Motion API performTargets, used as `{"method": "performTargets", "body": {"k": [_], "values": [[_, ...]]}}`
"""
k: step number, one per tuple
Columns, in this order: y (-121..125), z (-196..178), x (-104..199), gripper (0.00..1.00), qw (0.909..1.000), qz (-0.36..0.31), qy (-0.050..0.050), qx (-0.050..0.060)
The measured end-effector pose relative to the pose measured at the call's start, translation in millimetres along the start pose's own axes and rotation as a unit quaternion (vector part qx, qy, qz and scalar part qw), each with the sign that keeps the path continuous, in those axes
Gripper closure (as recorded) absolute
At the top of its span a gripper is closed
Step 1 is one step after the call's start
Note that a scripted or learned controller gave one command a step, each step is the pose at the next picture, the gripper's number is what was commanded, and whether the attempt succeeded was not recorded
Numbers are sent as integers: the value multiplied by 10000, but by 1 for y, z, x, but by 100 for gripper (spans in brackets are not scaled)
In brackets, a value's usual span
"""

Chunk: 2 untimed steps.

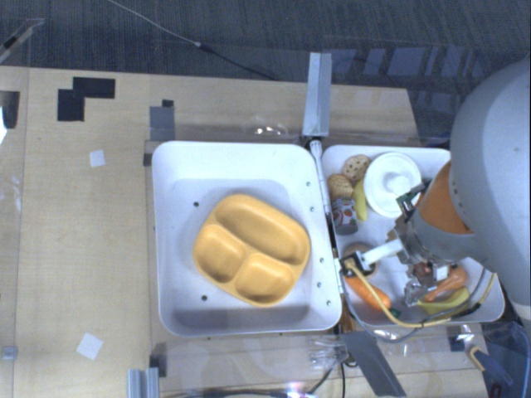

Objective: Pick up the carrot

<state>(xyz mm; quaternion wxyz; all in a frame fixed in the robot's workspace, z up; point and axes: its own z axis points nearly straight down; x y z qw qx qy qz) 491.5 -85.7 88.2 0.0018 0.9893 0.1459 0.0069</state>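
- Carrot [367,292] lies in the right bin [494,308], near its front left corner, tilted with one end toward the bin's middle.
- Claw [417,287] hangs low over the front part of that same bin, just to the right of the carrot.
- I cannot tell if the claw is gripping or let go; its tips are too small and mixed in with the things under it.
- Nothing can be seen held between its tips.
- Arm [494,172] is big and grey with an orange band [442,207], and it covers much of the right bin.
- Banana [448,298] lies just under the claw, with another orange thing beside it that is hard to make out.
- White lid [392,184] sits at the back of the right bin, with cookies [355,168] and a small yellow thing [361,204] next to it.
- Left bin [178,222] holds a yellow tray [251,248] with three hollows, set at a slant.
- Both bins sit side by side on the wooden desk [75,247].
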Motion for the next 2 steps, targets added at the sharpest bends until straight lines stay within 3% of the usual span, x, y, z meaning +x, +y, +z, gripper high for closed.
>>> {"method": "performTargets", "body": {"k": [1,2], "values": [[0,-12,2,100,10000,-50,23,0],[0,-11,2,0,10000,-50,17,2]]}}
